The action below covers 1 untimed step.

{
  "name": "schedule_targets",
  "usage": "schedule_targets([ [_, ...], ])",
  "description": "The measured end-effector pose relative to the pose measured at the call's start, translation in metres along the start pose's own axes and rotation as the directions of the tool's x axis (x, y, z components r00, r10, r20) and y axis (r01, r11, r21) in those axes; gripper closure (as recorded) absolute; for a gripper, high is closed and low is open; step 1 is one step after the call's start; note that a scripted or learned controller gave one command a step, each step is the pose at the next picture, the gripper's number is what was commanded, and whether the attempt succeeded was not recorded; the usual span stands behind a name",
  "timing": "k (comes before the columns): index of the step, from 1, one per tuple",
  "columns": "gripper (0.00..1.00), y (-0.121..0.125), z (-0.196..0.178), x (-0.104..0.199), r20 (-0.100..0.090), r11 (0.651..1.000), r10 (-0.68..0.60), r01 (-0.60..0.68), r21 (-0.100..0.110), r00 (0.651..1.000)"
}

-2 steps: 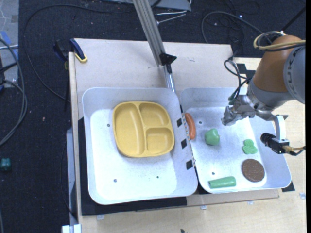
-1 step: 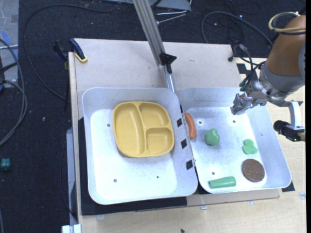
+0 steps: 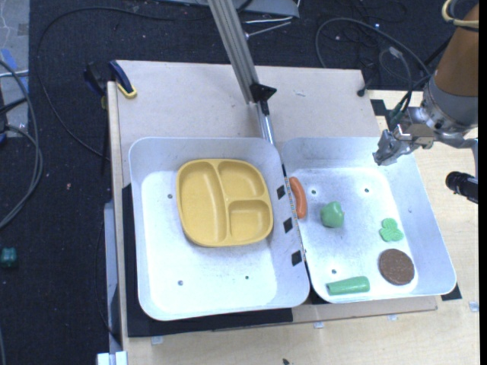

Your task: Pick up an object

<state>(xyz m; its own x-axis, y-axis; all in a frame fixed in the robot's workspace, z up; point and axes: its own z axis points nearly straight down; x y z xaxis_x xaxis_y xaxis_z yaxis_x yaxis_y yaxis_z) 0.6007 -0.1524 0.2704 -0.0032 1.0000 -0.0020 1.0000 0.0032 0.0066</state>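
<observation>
Gripper (image 3: 386, 152) is hanging over the far right corner of the right bin (image 3: 426, 211), at the rim, nothing between its fingers as far as the view shows; whether it is released or clenched, cannot tell at this size. Objects are lying in the right bin: orange sausage (image 3: 298, 197) against the left wall, green lump (image 3: 332, 215) just right of it, small green leafy piece (image 3: 390, 230) toward the right, brown disc (image 3: 396, 266) nearer, green cylinder (image 3: 348, 285) at the near edge. Left bin (image 3: 152, 280) is carrying a yellow divided plate (image 3: 224, 201). Judging all to be toy food: light, stiff plastic, probably slick, not fragile. Sausage is running near-to-far, long axis along the bin wall; closing across its middle looks best, though the wall is crowding one finger. Cylinder is lying left-to-right, slightly tilted; grip across its short width. Disc is lying flat and looks hard to pinch.
</observation>
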Motion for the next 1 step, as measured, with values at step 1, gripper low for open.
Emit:
schedule_targets([
  [1,1.00,-0.0197,0.0160,0.0509,-0.003,1.000,-0.002,0.002,0.009,1.000],
])
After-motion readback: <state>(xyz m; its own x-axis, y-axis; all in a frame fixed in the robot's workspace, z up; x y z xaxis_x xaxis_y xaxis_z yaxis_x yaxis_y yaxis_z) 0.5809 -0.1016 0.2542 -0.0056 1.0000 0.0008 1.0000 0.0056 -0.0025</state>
